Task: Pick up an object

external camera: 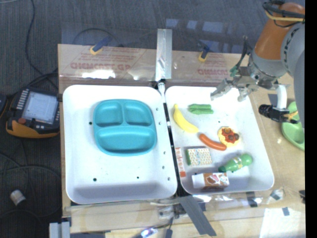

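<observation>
The right bin [257, 133] holds several toy foods: a yellow banana [184, 120], a green bean pod [200, 109], a red sausage [212, 142], a small pizza slice [229, 135], a cracker pack [198, 156], a green bottle [237, 163] and a brown-and-white carton [212, 180]. My gripper [231, 90] hovers over the bin's far right corner, its two fingers spread apart and nothing between them. It is up and to the right of the bean pod.
The left bin [79, 172] carries a teal divided plate [124, 126]. A metal divider post [164, 53] stands behind the seam between the bins. A green object [297, 128] lies on the bench at the right edge. A handheld pendant [34, 113] rests at the left.
</observation>
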`<state>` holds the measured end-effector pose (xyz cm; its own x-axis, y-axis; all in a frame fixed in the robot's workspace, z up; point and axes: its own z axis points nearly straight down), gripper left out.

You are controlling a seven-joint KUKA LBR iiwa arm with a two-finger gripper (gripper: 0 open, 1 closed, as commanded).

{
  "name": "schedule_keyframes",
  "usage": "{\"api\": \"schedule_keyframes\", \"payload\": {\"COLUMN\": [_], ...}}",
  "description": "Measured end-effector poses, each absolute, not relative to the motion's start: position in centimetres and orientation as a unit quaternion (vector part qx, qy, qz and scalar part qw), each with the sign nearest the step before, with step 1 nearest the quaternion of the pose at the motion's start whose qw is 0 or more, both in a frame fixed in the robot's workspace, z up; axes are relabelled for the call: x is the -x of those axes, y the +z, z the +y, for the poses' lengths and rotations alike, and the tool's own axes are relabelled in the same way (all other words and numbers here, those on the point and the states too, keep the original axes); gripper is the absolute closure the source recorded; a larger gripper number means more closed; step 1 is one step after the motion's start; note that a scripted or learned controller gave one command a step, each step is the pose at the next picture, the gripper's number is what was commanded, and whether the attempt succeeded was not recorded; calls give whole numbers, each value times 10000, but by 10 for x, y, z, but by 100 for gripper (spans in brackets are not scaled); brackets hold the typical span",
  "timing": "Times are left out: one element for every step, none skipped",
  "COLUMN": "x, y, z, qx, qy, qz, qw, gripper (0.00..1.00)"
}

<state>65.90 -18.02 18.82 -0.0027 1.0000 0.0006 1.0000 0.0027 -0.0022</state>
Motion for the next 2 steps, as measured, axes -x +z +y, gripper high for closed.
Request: {"api": "schedule_keyframes", "payload": {"x": [-527,-528], "y": [109,120], "z": [-145,-145], "qx": [6600,6599], "qy": [-1,-13], "qz": [-7513,-7513], "qw": [14,6], "gripper": [0,100]}}
